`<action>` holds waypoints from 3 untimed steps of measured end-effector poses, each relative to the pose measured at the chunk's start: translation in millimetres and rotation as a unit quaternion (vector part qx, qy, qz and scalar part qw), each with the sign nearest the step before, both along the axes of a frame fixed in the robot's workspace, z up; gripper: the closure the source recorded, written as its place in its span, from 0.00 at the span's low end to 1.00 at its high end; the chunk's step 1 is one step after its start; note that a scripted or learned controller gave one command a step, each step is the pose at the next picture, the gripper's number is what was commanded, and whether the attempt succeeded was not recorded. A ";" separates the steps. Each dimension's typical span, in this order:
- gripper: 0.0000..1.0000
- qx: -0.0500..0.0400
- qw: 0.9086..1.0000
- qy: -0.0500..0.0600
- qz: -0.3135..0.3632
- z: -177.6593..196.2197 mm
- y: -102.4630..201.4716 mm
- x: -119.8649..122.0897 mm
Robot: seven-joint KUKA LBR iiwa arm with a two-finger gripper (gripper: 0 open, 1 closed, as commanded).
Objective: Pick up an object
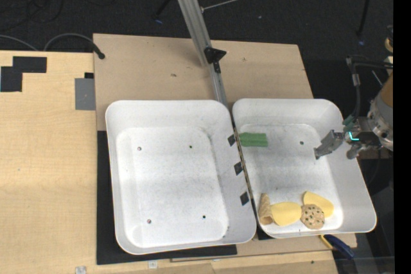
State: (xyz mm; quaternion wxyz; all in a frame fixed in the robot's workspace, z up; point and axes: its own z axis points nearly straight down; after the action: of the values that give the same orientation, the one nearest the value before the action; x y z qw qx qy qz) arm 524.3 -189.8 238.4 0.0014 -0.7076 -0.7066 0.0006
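Observation:
The right bin (292, 106) holds a green block (252, 140) near its left wall. At its front lie two yellow pieces (286, 213) (320, 203), a brown speckled cookie-like piece (313, 217) and a tan ridged piece (264, 208), all close together. My gripper (341, 147) hangs over the bin's right edge, well right of the green block and behind the yellow cluster. It is open, with one dark finger (325, 145) pointing into the bin and nothing between the fingers.
The left bin (128, 113) lies beside the right one, joined by black clips (238, 167). A slanted metal rail (192, 16) rises behind the bins. Cables hang by the arm at the right.

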 end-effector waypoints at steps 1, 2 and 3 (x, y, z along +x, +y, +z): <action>0.00 0.001 1.000 0.003 0.001 -49.7 -1.4 -10.2; 0.00 0.001 1.000 0.003 0.001 -114.1 -1.6 -13.7; 0.00 0.000 1.000 -0.001 0.000 -146.7 -1.2 -13.1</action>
State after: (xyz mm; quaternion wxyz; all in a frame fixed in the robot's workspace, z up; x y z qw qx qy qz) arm 511.2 -191.0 91.7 0.0005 -0.7075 -0.7067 0.0001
